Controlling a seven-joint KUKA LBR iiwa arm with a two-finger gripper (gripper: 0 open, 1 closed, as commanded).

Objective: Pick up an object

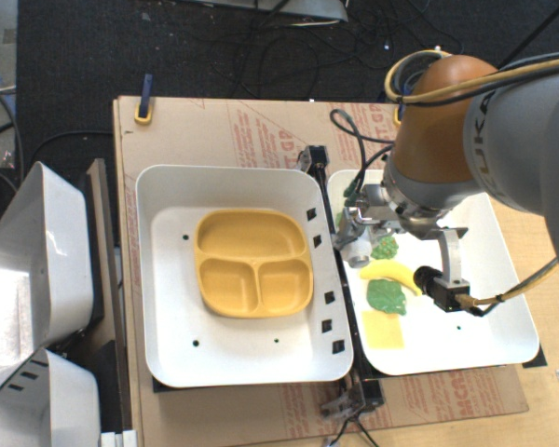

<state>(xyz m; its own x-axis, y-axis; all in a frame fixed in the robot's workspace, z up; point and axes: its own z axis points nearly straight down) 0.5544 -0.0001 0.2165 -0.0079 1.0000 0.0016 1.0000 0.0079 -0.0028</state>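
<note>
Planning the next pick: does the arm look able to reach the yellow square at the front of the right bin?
Probably yes. The yellow square lies flat and uncovered in the right bin, with only the green piece behind it. The hand hangs over that bin.

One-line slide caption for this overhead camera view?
Arm's gripper low in right bin beside banana; yellow divided plate in left bin.

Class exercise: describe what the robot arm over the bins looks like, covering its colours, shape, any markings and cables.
The arm is thick and rounded, with grey casing, dark lettering on its side, and a glossy orange band above the wrist. Yellowish and black cables loop around it. Below sits metallic silver gripper hardware, with a small black unit trailing a cable.
</note>
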